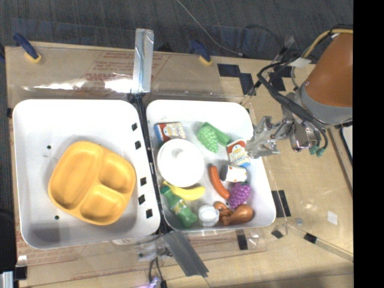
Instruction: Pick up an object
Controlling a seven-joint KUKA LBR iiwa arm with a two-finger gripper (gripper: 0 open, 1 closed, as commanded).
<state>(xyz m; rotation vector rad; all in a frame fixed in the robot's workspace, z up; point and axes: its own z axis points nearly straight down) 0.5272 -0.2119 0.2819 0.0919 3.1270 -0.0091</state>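
Overhead: two white bins side by side. Left bin holds one yellow divided tray. Right bin crowded: one white bowl near centre, green corn at 12 o'clock, carton at 11, sausage, purple grapes and drumstick around 4 to 5, banana at 6. Gripper at bin's 3 o'clock rim, beside small milk carton; finger spread unreadable.

left bin: yellow divided plate lying flat | tabletop: brown, black tape marks near right bin's corners | blue clamps at tabletop's far edge | white cable over dark carpet beyond
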